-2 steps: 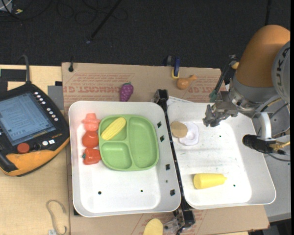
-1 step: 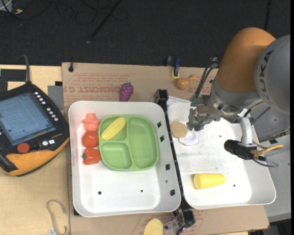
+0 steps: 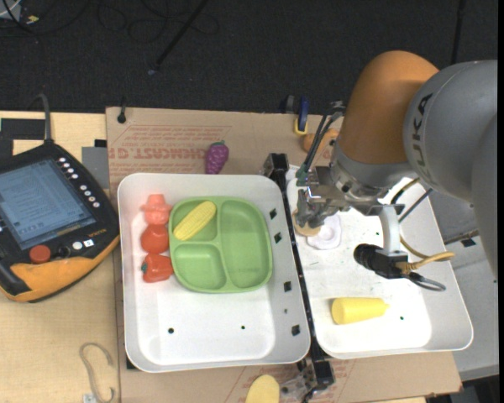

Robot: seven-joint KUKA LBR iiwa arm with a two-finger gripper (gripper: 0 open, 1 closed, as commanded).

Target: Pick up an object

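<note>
Reach step: pincer (image 3: 312, 218) low over right bin (image 3: 454, 326) near a white disc (image 3: 325, 240), opening can't be told; yellow cone (image 3: 358, 310) lies below-right of it, next needs descent and closing.

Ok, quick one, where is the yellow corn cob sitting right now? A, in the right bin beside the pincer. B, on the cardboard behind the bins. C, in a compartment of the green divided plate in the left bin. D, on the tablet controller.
C: the corn cob lies in the upper-left compartment of the green divided plate, which sits in the left bin.
</note>
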